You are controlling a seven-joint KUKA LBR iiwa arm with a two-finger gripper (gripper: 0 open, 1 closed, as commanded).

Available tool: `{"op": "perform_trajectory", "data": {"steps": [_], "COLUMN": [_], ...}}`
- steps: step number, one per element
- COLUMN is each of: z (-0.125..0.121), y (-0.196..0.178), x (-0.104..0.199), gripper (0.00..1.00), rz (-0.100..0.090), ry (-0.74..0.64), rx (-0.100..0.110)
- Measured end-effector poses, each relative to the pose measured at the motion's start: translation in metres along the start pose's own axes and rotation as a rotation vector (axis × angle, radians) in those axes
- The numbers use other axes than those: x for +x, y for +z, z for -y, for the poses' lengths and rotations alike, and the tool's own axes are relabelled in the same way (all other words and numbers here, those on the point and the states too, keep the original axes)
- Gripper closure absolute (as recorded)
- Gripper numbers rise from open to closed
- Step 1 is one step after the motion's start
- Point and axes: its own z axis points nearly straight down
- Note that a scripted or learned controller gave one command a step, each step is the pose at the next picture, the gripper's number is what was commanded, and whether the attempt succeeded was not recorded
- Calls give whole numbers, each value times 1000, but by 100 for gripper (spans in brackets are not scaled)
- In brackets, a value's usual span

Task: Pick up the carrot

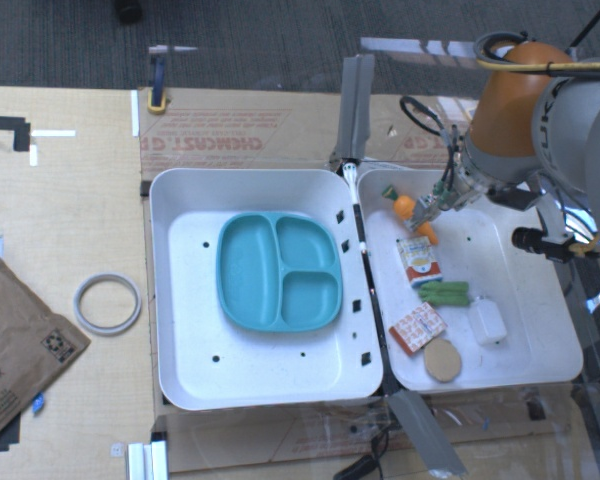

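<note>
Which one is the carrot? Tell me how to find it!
Look at the right white bin, the one with the small things in it, not the one with the blue tray. Go to its far left corner, under the gripper. The carrot is the bright orange piece there with a bit of green on top; nothing else nearby is orange.

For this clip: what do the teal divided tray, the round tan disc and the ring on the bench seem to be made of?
Teal tray: probably moulded plastic; uniform colour, rounded compartment walls, soft sheen.
Round tan disc: possibly wood or a toy biscuit; matte, even tan, no visible grain, so uncertain.
Ring: looks like a tape roll, pale and slightly glossy; plastic or paper cannot be told.
</note>
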Motion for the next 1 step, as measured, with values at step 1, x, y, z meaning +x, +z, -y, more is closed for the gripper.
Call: {"op": "perform_trajectory", "data": {"steps": [1], "z": [-43], "y": [-84], "x": [68], "gripper": [100], "rz": [0], "ry": [461], "rx": [9]}}
